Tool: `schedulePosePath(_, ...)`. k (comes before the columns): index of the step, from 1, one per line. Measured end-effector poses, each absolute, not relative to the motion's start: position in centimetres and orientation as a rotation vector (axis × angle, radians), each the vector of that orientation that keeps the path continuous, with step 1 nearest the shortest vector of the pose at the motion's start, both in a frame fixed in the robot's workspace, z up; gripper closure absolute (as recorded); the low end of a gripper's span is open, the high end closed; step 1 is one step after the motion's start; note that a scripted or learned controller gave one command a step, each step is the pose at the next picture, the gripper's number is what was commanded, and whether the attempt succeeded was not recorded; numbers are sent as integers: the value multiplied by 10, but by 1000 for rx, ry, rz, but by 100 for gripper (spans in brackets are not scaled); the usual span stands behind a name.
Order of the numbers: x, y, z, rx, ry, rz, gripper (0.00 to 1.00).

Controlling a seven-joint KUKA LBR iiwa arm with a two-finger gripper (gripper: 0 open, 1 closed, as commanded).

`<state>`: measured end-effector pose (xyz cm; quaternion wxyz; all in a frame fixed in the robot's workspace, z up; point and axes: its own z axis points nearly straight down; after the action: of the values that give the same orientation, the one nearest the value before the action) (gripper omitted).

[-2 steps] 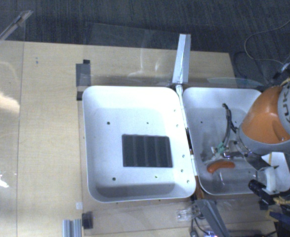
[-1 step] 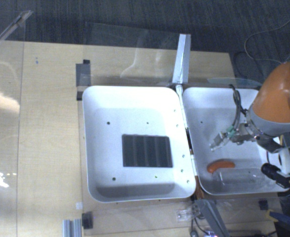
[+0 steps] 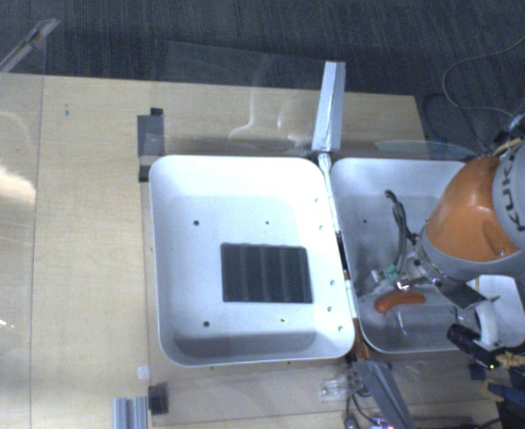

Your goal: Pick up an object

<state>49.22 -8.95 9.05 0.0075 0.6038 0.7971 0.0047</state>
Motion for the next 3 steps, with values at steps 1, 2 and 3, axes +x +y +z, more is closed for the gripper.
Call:
schedulePosePath(1,496,-89,103,1880,2486,24,100)
schedulePosePath(2,496,-89,103,1881,2487,23,0)
schedulePosePath(3,592,-92,89,2047,2368,12,0)
